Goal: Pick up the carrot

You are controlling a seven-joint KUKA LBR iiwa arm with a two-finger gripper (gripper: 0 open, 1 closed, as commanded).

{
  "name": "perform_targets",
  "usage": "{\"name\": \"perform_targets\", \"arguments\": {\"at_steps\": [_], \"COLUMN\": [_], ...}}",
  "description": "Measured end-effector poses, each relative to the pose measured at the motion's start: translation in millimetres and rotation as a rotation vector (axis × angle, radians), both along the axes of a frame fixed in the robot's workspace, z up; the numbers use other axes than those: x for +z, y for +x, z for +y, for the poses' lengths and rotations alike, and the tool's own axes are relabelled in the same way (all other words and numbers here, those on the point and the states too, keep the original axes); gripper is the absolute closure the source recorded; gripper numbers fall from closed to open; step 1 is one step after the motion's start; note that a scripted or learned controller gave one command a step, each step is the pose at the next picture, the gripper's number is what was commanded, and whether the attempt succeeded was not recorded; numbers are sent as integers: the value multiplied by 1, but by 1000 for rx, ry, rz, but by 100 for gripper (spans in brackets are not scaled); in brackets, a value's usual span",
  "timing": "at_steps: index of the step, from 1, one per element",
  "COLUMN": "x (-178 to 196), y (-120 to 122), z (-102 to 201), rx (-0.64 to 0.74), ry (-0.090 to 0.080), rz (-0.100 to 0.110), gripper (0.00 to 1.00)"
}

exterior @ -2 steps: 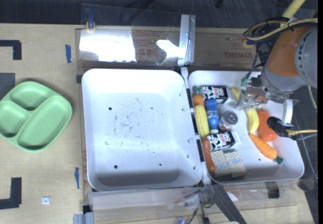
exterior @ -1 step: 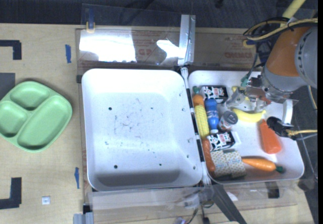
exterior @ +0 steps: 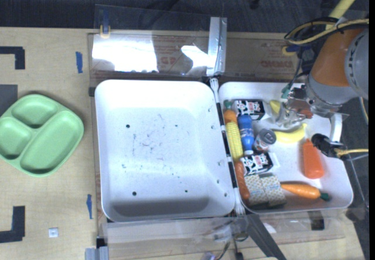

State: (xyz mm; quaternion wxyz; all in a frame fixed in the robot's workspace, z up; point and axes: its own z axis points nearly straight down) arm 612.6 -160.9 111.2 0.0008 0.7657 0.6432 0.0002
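Orange tapered carrot (exterior: 300, 190), smooth white bin (exterior: 343, 193)

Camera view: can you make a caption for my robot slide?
Robot arm hovers over the right bin, the carrot lying near its front edge.

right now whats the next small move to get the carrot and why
Probably swing the claw toward the near edge of the right white bin. The tapered orange carrot with a green stem end lies flat there, while the claw sits over the yellow banana at the bin's far side, well apart from it.
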Motion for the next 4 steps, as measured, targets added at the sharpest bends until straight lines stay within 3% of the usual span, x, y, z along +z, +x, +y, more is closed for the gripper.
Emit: {"name": "perform_targets", "arguments": {"at_steps": [1,2,3,4], "x": [0,107,154,77], "y": [0,-51,-68,-118], "z": [0,1,-33,-49], "rx": [0,157,140,171], "ry": [0,0,0,1], "rz": [0,2,1,3], "gripper": [0,0,0,0]}}
